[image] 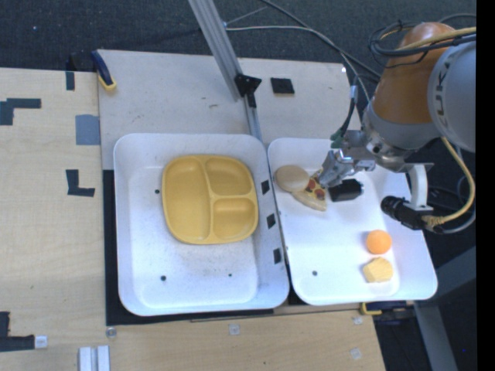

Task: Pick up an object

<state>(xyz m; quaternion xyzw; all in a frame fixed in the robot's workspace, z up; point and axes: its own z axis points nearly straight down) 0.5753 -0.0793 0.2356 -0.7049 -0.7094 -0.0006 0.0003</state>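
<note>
While the arm [421, 76] leans in from three o'clock, its gripper [334, 170] sits low over the right bin [340, 280], in that bin's upper left quarter. Whether it has closed on anything I cannot tell from this angle; nothing is plainly held.

Key relation: the nearest thing is a flat pizza slice [309, 198], tan with red specks, lying just beside the gripper tip toward seven or eight o'clock, perhaps touching it. Its long axis runs roughly ten to four. Hard against it, toward ten o'clock, is a tan rounded piece, like a cookie [290, 178]; the two overlap or touch, I cannot say which. A small black block [346, 190] lies just at five o'clock of the gripper.

Further off, toward the bin's four o'clock corner: an orange ball [378, 242], and just below it at six o'clock a yellow chunk [377, 270], like cheese or sponge. Both are well apart from the gripper.

Left bin [139, 284]: one yellow divided plate [209, 198], three compartments, lying flat near the middle, well away at nine o'clock of the gripper.

Judgement: the slice is the likely target. It lies thin and flat, so a grasp may slip over it, and the cookie beside it may get nudged.
</note>
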